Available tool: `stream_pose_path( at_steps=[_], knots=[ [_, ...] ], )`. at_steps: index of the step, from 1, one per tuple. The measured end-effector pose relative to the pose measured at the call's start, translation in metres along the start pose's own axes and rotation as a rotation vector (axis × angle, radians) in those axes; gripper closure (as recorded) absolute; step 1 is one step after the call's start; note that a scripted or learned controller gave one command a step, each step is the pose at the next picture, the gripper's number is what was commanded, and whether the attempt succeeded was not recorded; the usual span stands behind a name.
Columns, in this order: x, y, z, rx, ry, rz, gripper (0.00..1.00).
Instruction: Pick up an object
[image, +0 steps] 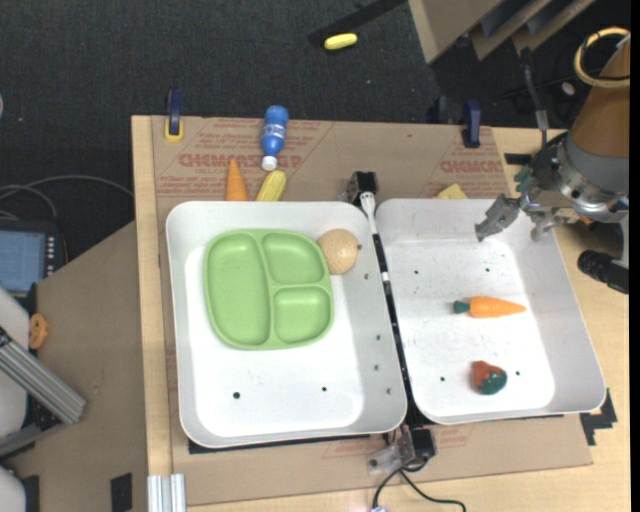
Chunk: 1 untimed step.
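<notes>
Toy carrot (490, 308) lies flat in the right bin (560, 395), about mid-bin, green top pointing left, orange tip pointing right. Nothing touches it.

Below it, nearer the front edge of the same bin, sits a small red-and-green toy (489, 377), apart from the carrot.

Gripper (513, 217) hangs over the bin's upper right corner, well apart from the carrot. Two fingers visible, splayed apart; jaws released, nothing between them. Grey wrist and orange band of the arm (600, 130) enter from the right.

Left bin (270, 410) lies just beside the right one, the two rims meeting along a dark seam. It holds a green divided plate (268, 288) with three compartments, set in the upper half. A tan round object (340, 250) rests at the plate's upper right corner, touching its rim.

On the desk (150, 300) behind the left bin: a small blue-and-white bottle (273, 136) lying down, a yellow toy piece (271, 185) below it, an orange cone-shaped piece (235, 182) just left of that. Blue clamps (175, 116) at the desk's rear edge.

On the dark floor beyond the desk, a yellow oblong object (340, 41).
</notes>
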<state>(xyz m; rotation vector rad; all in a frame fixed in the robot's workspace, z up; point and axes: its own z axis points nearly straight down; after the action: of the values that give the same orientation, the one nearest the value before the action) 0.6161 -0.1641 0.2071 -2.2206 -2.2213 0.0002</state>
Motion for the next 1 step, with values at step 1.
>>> stream_pose_path(
  at_steps=[1],
  knots=[
    [0.0058, -0.0326, 0.1293, 0.008, 0.002, 0.001, 0.00]
  ],
)
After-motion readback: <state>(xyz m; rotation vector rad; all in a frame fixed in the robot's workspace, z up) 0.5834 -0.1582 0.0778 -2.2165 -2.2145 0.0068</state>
